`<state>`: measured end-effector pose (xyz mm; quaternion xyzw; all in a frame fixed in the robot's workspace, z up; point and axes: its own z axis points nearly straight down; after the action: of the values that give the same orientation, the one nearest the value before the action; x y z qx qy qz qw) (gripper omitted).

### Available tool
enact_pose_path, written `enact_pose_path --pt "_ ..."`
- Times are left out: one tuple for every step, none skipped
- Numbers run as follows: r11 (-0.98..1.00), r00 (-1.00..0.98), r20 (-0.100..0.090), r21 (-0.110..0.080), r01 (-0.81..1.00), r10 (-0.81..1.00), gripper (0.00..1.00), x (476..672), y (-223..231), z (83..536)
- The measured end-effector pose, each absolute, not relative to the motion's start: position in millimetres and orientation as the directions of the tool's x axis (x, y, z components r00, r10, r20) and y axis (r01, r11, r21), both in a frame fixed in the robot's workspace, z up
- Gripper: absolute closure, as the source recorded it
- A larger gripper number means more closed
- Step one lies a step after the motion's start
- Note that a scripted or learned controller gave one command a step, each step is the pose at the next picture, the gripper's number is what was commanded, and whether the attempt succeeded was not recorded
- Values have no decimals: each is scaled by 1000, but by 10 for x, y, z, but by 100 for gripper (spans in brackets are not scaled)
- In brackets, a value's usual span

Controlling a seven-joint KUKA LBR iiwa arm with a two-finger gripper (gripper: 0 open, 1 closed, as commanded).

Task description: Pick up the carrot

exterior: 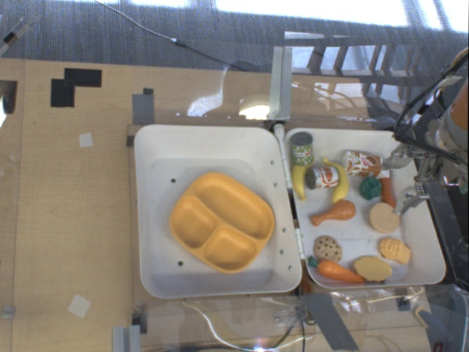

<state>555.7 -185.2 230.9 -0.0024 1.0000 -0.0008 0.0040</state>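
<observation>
The carrot is orange with a green stem end and lies flat near the front edge of the right bin, between a speckled cookie and a tan bread piece. My gripper hovers over the right side of that bin, well behind and to the right of the carrot. Its fingers are spread open with nothing between them. The arm comes in from the right edge.
The right bin also holds a green can, two lying cans, a banana, a drumstick, a green piece, a small orange-red piece, a round disc and a cracker. A yellow divided plate lies in the left bin.
</observation>
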Motion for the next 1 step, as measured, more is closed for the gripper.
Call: enact_pose_path --pt "1000 -999 -2 0 -32 -32 0 5091 -1567 1465"
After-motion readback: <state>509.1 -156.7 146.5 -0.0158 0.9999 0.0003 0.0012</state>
